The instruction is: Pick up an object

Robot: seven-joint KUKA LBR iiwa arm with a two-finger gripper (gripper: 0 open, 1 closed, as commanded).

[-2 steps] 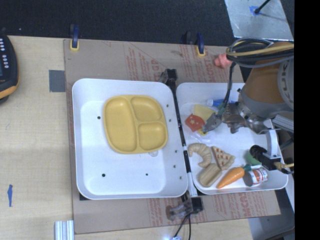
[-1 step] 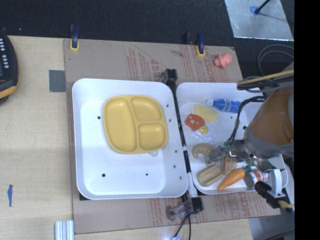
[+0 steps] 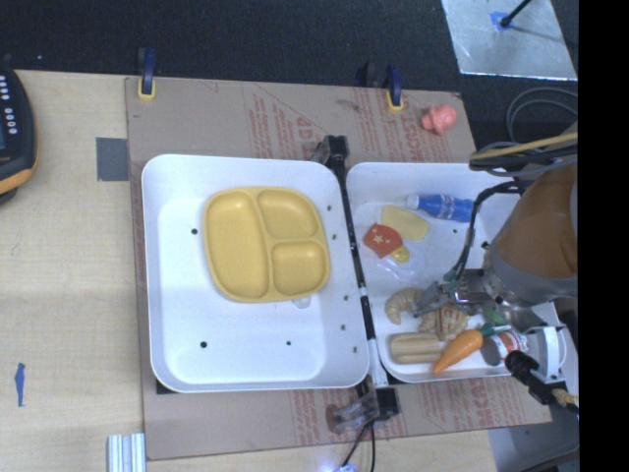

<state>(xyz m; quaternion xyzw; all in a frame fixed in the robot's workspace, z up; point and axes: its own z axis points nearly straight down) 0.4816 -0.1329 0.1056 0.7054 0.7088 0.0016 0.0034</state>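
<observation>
The right bin (image 3: pixel 369 180) holds several toy items. A blue tube (image 3: pixel 442 206) lies at the back, with a pale yellow piece (image 3: pixel 405 221) and a red-and-yellow piece (image 3: pixel 383 239) beside it. Toward the front are a tan croissant (image 3: pixel 399 305), a beige roll (image 3: pixel 413 347) and an orange carrot (image 3: pixel 455 351). My gripper (image 3: pixel 439 301) is low in this bin, just right of the croissant and above a tan lump (image 3: pixel 450 319). The arm's wrist hides the bin's right part.
The left bin (image 3: pixel 177 362) holds a yellow divided plate (image 3: pixel 265 243). A pink object (image 3: pixel 439 118) lies on the cardboard behind the right bin. Cables loop around the arm at the right. A dark device (image 3: pixel 14 126) sits at the far left edge.
</observation>
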